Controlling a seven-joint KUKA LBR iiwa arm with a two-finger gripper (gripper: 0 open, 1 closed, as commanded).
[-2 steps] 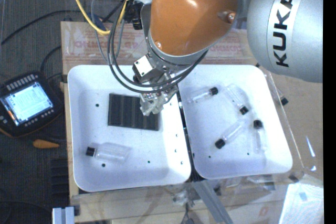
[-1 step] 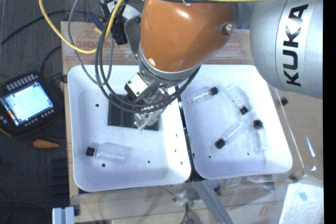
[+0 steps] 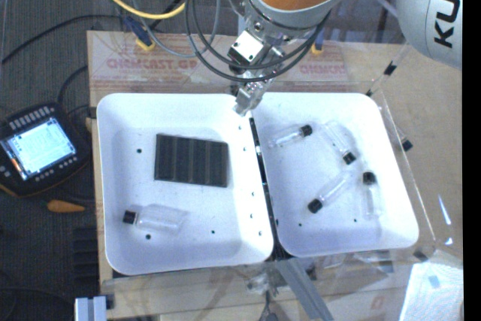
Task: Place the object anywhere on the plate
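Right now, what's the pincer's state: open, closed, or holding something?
Pincer: cannot be told from this view; it hangs above the rim between the two bins, no vial seen in it.

Clear plastic vial with black cap (image 3: 152, 218): on its side, lower left of frame. Dark ribbed rectangular plate (image 3: 191, 160): flat, just above it.

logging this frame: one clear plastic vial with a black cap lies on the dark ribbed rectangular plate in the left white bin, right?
Not quite. In the camera view the clear plastic vial with a black cap lies on the left white bin floor, in front of the dark ribbed rectangular plate, not on it.
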